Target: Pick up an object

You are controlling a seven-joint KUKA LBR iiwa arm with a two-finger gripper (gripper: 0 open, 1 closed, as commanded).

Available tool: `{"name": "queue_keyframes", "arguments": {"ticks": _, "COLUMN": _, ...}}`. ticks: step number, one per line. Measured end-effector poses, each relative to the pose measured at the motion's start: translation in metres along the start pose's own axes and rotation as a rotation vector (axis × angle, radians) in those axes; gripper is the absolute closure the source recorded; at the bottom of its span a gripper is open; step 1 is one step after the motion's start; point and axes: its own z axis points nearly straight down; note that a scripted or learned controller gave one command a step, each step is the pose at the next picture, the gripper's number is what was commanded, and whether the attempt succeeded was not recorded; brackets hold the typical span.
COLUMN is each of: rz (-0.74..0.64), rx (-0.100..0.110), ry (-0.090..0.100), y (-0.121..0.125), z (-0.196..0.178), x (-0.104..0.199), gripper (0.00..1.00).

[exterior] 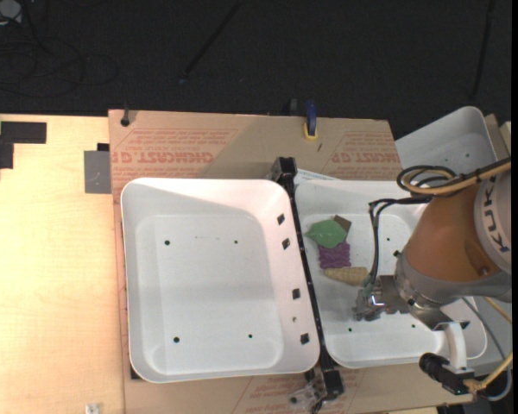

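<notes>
A pale wooden bench (43, 274) against a dark background carries two shallow white plastic bins side by side, with a grey and orange robot arm (453, 248) reaching into the right-hand bin (397, 352).

The left-hand bin (207, 274) sits beside it. In the right-hand bin, close to the dividing wall, lie a flat green leaf-shaped piece (326, 231), a knobbly purple toy (334, 254) touching it below, and a tan cone-like piece (345, 275) just under that. The metal gripper (369, 304) is low in the bin, just beside the tan piece; whether it is parted or closed cannot be told. This looks like the approach step, nothing visibly grasped. Next, it likely needs centring over one piece before closing.
</notes>
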Motion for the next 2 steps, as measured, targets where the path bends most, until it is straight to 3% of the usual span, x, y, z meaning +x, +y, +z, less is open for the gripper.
{"name": "queue_keyframes", "arguments": {"ticks": 1, "rz": -0.014, "rx": -0.02, "ry": 0.001, "y": 0.059, "z": -0.071, "x": 0.078, "gripper": 1.0}}
{"name": "queue_keyframes", "arguments": {"ticks": 2, "rz": -0.011, "rx": -0.024, "ry": 0.002, "y": 0.055, "z": -0.194, "x": 0.121, "gripper": 1.0}}
